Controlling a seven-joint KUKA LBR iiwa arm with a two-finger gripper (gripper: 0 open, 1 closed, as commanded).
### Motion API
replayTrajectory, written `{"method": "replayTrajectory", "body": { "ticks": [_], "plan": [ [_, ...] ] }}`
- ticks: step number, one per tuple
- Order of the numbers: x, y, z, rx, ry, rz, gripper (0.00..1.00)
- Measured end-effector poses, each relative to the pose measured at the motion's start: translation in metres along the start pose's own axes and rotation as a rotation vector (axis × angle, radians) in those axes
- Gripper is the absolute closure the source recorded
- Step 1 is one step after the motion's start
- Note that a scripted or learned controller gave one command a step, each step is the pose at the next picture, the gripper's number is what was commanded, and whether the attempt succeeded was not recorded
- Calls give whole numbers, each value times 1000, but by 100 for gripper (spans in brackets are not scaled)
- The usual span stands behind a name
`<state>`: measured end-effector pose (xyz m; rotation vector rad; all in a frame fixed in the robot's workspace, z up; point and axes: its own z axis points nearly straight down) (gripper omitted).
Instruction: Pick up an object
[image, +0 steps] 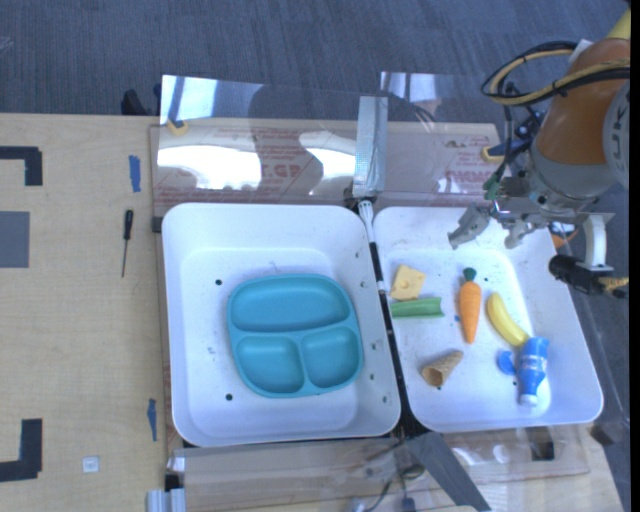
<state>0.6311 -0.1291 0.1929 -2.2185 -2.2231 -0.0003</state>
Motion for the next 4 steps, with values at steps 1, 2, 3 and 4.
{"method": "replayTrajectory", "body": {
  "ticks": [1, 2, 3, 4],
  "plan": [
    [11, -29, -36, -1, 0, 88, 0],
    [-31, -48, 105, -8, -3, -22, 0],
    [-29, -47, 94, -11, -1, -23, 100],
    [31, -8, 10, -10, 1, 99, 100]
  ]
}}
